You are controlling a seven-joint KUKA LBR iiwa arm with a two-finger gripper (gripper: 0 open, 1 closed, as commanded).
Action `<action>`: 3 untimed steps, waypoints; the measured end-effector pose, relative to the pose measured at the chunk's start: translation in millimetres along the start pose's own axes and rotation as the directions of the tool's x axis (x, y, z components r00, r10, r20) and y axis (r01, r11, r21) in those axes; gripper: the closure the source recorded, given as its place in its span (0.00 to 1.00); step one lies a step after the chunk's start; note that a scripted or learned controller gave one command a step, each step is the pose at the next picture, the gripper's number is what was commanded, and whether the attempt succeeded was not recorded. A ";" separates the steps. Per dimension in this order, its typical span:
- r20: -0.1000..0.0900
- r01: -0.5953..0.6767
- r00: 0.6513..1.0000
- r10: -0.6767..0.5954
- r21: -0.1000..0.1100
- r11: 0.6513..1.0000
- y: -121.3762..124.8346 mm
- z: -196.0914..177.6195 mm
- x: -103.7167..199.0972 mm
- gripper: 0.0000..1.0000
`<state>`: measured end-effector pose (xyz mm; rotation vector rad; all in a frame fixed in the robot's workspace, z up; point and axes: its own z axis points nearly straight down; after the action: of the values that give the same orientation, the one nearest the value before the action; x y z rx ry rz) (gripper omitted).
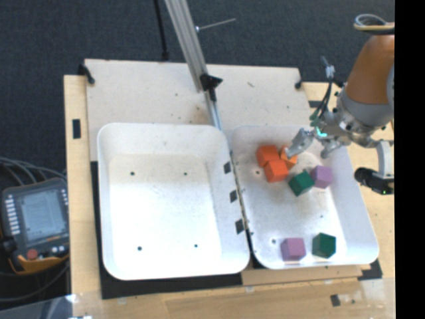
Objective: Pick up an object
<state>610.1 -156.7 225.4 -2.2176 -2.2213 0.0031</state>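
Right bin [345, 244]: two orange blocks [272, 163], two green, two purple, all resting on its floor. Gripper [312, 143] near the far edge beside the orange blocks, finger spread undeterminable. Nothing lifted; the pick remains to be done.

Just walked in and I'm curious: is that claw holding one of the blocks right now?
Gripper: open, holding nothing; one finger sits just beside the orange blocks in the right bin.

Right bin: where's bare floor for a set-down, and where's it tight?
Bare: right bin middle, between green cube above and purple cube below. Tight: upper cluster, orange blocks, lilac cube, under the gripper.
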 end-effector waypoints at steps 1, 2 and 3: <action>0.001 0.001 1.000 -0.001 -0.004 1.000 0.9 -2.5 -0.1 0.00; 0.002 -0.002 1.000 0.002 0.001 1.000 -3.3 60.1 -0.5 0.00; 0.008 -0.003 1.000 0.003 -0.014 1.000 -6.1 97.7 -7.4 0.00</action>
<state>603.7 -164.1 127.7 -2.2317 -2.2289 -0.0030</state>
